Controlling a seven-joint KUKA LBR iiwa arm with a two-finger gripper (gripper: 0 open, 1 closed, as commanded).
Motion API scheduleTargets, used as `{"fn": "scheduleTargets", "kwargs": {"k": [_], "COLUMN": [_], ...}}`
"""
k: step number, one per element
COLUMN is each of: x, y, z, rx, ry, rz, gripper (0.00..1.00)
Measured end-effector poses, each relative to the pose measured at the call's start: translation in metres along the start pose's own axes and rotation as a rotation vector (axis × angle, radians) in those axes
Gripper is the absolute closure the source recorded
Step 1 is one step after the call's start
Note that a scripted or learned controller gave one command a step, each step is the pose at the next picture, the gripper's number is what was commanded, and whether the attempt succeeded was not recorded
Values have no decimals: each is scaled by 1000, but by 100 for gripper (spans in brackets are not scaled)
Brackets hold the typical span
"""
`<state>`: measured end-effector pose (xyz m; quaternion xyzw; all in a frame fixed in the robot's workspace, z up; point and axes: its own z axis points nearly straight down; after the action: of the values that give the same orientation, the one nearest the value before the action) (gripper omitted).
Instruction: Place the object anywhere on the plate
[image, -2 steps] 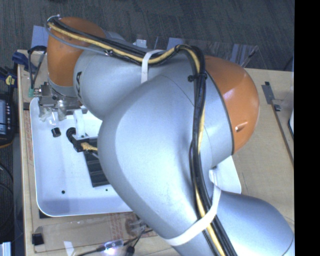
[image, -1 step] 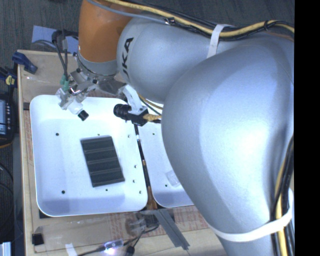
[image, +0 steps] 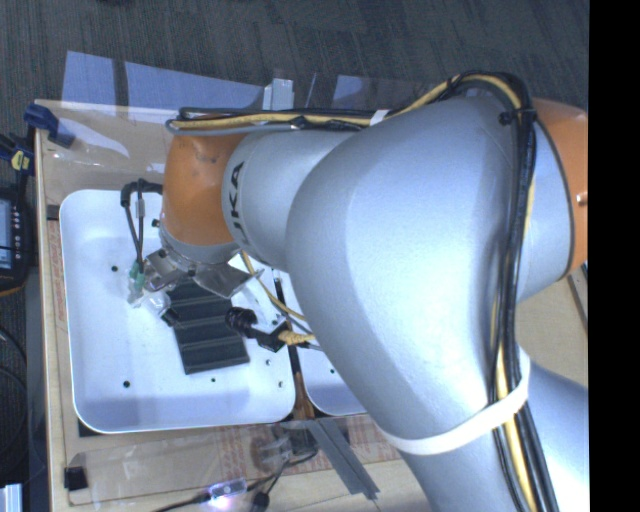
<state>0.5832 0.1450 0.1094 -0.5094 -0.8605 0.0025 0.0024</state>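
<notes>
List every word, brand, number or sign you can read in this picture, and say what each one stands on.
"KA": black letters on the grey arm, beside its orange band; the rest of the word is hidden by the arm's curve.
Device at the picture's left edge: its face has markings too small and blurred to read.
White bin: no writing on it.

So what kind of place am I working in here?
Probably a robotics lab bench: a big grey arm reaching over shallow white bins, cables strapped along the arm, and grey carpet beyond the bench.
</notes>
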Motion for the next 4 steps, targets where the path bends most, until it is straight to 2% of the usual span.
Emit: {"fn": "scheduleTargets", "kwargs": {"k": [1, 2, 3, 4], "x": [-25, -8, -15, -51], "y": [-116, -24, 52, 17], "z": [-81, -98, -54, -146], "rx": [-3, -4, -3, -6], "ry": [1, 0, 0, 1], "rz": [178, 124, 534, 468], "gripper": [100, 100, 100, 100]}}
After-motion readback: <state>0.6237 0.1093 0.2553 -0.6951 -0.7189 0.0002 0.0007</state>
